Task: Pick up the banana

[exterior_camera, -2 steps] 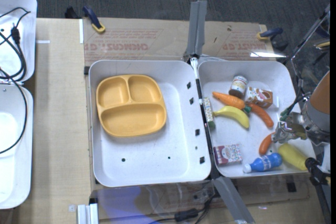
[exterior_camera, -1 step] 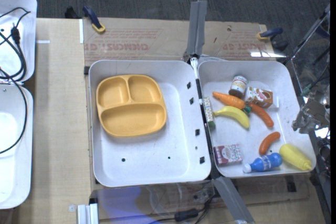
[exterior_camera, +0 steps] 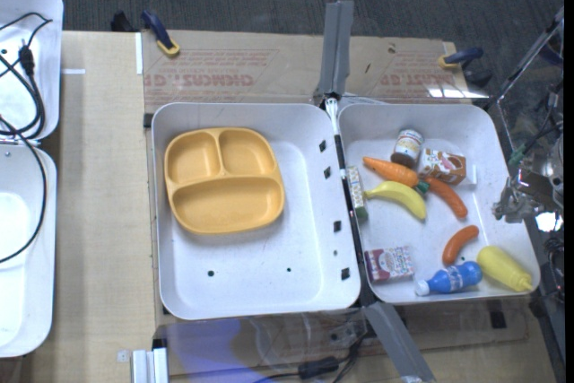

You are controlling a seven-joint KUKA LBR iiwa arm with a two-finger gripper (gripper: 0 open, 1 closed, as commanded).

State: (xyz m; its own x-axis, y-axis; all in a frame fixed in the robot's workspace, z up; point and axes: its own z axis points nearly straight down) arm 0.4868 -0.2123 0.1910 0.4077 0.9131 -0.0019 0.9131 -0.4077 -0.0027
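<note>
While lying among carrots [exterior_camera: 391,170] in right bin [exterior_camera: 484,123]: banana [exterior_camera: 401,197]. At bin's right edge: gripper [exterior_camera: 513,206], finger state indiscernible.

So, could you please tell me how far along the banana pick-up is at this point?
Nothing looks done yet: the banana lies on the floor of the right bin, beside a carrot and untouched. In hand: the tool sits at that bin's right rim, well apart from the banana. Left: reaching across, closing on the banana and lifting it.
</note>
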